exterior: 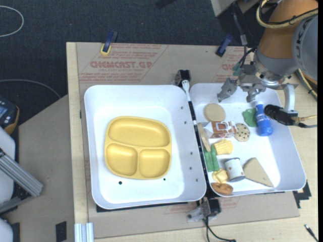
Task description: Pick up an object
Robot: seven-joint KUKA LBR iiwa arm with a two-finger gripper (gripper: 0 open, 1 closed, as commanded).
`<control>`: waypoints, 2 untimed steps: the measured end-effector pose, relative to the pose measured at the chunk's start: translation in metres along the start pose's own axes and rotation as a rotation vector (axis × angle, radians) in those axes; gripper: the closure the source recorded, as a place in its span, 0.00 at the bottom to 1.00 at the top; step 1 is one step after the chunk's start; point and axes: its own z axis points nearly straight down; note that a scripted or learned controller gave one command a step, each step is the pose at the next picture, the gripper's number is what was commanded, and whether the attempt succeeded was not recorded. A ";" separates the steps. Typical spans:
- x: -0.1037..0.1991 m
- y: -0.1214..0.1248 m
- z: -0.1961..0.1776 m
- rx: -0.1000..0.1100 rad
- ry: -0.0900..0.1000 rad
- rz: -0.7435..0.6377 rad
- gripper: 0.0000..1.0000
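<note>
Hovering open pincer (239, 92) nr right bin (292, 150) top edge, objs below.

You look down on a brown bench top (151, 59) with faded red print, held at its far edge by a yellow clamp (107, 45) and a blue clamp (223, 46). Around it you see dark carpet floor (75, 14), where a thin pale cable (15, 21) makes a loop at far left. The light is even, with soft shadows.

Grey arm (308, 34) with a glossy orange band (282, 26), yellow cable looped above, metal-fingered gripper (241, 91).
</note>
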 end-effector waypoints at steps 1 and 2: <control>0.000 0.003 -0.010 -0.015 -0.001 -0.002 0.00; -0.006 0.010 0.038 -0.013 -0.002 -0.002 0.00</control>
